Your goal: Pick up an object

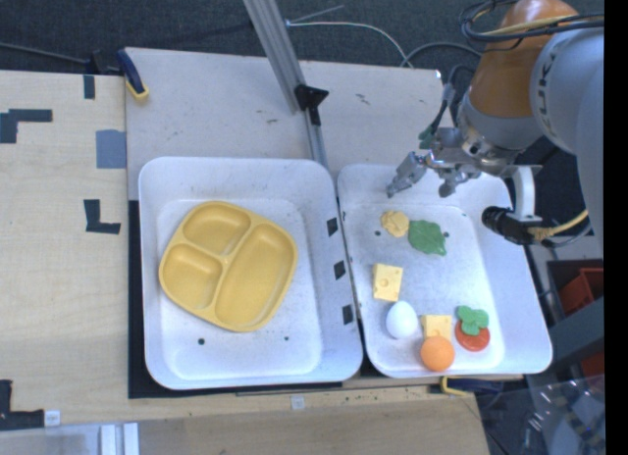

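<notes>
My gripper hangs open over the far end of the right bin, with nothing between its fingers. Just below it lie a small yellow lump and a green leaf-shaped piece. Further toward the front are a yellow cheese wedge, a white egg, a small yellow block, an orange ball and a red tomato with a green top.
The left bin holds a yellow divided tray. A slanted metal pole rises behind the bins. The divider between the bins runs near x 345.
</notes>
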Controlling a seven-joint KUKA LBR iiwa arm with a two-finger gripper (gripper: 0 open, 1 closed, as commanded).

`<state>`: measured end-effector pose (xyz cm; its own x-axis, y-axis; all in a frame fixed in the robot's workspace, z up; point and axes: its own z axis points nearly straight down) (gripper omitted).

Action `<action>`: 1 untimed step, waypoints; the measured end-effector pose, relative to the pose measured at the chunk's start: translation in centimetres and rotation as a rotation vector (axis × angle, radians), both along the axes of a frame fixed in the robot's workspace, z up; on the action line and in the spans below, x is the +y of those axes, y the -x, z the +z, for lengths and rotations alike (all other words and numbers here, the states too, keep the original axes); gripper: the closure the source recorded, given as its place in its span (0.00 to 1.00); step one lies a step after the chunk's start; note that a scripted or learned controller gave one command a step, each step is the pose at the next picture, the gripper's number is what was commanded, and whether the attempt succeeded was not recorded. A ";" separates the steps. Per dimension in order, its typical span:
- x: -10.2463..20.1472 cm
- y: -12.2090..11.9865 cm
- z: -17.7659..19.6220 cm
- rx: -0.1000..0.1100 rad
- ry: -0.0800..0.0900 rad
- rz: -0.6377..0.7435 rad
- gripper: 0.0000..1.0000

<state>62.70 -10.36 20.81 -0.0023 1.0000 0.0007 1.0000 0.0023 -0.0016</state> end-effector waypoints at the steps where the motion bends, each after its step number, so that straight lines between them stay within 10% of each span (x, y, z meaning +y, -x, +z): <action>1: 0.3 0.7 3.7 -0.004 0.000 0.000 0.00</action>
